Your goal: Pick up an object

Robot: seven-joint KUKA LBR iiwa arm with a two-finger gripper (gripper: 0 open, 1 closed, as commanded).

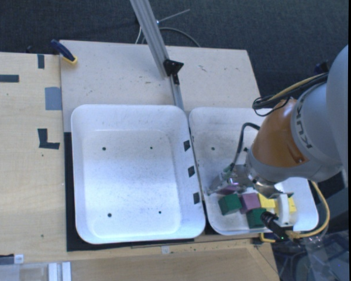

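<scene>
In the right bin [222, 127], near its front edge, lies a small heap of blocks: a dark green block [228, 204], a purple block [250, 201], a yellow piece [268, 204] and another green block [255, 217]. My gripper [229, 183] reaches down from the grey and orange arm [284, 142] to just above and behind this heap, over a pinkish piece [227, 190]. The wrist covers most of the gripper.
The left bin [128, 174] stands beside the right one. A grey metal bar [155, 34] slants from the top down to the bins' shared corner. A blue and yellow tool [64, 51] lies at the board's far left corner.
</scene>
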